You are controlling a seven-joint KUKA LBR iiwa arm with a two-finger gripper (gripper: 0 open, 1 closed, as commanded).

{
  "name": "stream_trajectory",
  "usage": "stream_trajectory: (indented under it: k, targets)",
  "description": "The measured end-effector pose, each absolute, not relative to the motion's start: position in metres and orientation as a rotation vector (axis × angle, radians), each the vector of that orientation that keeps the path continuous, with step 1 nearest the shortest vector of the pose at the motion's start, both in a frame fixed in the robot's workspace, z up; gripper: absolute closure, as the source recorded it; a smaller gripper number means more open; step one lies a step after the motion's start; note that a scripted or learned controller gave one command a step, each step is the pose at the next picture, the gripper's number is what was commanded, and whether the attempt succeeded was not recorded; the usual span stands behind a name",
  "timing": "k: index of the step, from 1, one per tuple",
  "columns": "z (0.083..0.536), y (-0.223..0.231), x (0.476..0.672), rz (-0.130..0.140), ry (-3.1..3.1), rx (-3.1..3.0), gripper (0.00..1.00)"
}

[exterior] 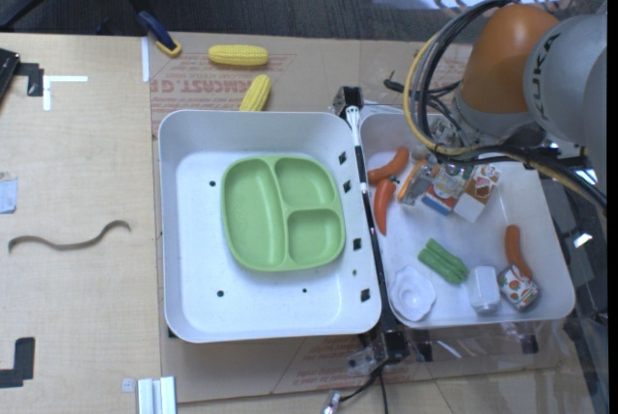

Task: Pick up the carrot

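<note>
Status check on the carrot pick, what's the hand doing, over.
Hand low in right bin, grip unclear. Carrot lying at bin's left wall, beside hand. Carton and orange sausage crowd close.

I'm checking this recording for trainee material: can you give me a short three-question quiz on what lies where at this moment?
1. How many compartments has the green plate?
2. True or false: the carrot lies on that plate.
3. The two corn cobs lie: A in the left bin; B in the right bin; C outside both bins.
Key: 1 three; 2 false, it lies in the right bin by its left wall; 3 C.
</note>
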State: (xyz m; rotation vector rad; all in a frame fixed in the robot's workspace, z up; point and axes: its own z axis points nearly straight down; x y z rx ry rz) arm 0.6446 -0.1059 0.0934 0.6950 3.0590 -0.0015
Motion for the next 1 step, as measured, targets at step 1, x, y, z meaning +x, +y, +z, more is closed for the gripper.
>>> stream_trajectory:
  k: [1]
  targets:
    - [0.1927,-0.0571,0.5712,-0.001,3.108,0.438,0.0]
